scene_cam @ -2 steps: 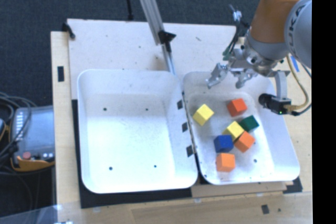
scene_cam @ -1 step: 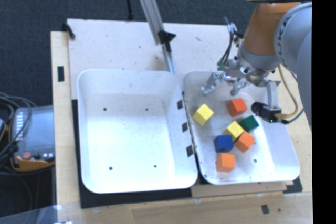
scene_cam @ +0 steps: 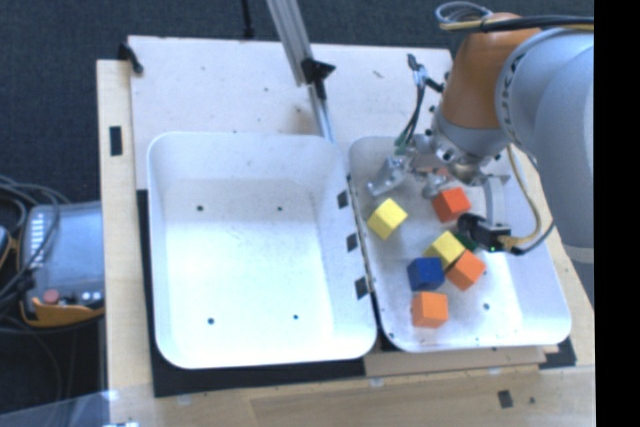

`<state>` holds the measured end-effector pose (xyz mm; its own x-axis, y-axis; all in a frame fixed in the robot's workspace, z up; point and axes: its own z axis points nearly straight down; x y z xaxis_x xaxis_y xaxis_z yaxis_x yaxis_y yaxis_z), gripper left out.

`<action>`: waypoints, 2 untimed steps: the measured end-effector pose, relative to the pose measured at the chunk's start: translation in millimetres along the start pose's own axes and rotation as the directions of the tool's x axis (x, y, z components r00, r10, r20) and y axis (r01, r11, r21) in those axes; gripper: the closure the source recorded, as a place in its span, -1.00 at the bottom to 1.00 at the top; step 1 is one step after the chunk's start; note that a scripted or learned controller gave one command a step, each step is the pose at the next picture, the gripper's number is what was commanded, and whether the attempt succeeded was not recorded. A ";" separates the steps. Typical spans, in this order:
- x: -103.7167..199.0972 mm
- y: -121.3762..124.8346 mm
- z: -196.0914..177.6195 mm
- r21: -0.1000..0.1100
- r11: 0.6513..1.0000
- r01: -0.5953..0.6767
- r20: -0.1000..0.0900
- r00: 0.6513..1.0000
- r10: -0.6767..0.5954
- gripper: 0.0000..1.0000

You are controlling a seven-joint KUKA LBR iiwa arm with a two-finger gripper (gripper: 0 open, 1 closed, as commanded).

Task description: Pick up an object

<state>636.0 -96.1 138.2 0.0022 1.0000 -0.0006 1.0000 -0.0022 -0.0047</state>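
Overhead slanted view of both bins [scene_cam: 250, 245]

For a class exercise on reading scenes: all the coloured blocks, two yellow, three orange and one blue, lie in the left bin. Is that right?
Not quite. The camera view shows the blocks in the right bin, not the left bin. The rest stands: two yellow blocks, three orange blocks and one blue block.

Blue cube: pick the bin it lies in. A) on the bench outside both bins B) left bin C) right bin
C: the blue cube sits in the right bin, between a yellow cube and an orange cube.
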 end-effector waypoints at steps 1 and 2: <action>-1.6 2.0 -14.8 -0.009 1.000 -0.007 0.000 1.000 0.007 1.00; -6.2 2.5 -58.6 -0.010 1.000 -0.008 0.000 1.000 0.008 1.00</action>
<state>638.7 -102.2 196.8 0.0101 0.9999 -0.0011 0.9999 -0.0101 0.0050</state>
